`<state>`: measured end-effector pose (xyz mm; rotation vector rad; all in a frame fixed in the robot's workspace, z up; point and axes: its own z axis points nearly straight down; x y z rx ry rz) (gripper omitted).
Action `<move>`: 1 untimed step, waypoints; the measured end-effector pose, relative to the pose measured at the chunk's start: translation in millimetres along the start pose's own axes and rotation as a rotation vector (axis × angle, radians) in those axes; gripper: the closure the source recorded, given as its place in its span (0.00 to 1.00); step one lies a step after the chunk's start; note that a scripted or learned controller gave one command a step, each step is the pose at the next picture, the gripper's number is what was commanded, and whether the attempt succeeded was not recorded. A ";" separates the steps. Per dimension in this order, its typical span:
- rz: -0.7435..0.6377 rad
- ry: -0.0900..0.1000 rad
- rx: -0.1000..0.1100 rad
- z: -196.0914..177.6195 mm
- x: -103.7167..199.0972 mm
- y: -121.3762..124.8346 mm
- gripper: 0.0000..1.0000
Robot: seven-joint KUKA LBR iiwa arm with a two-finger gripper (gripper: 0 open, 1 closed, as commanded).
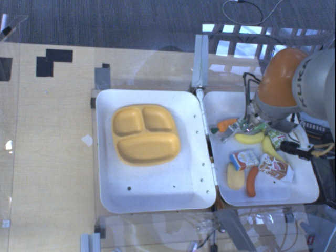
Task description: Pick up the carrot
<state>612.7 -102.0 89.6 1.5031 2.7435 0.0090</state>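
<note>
The carrot (227,125) lies near the left wall of the right-hand bin (310,196), its long axis running roughly left to right — the gripper (237,129) sits right against its right end, just above the banana (249,138), holding nothing I can make out.

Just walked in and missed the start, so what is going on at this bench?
A grey KUKA arm reaches into the right bin, its tool low beside the carrot near the bin's upper left. Nothing shows that the carrot is gripped yet. A banana, a sausage and small packets lie nearby. The left bin bears a yellow divided plate.
</note>
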 end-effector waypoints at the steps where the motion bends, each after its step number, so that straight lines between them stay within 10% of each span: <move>1: 0.196 0.003 0.003 1.0 0.0 19.2 0.00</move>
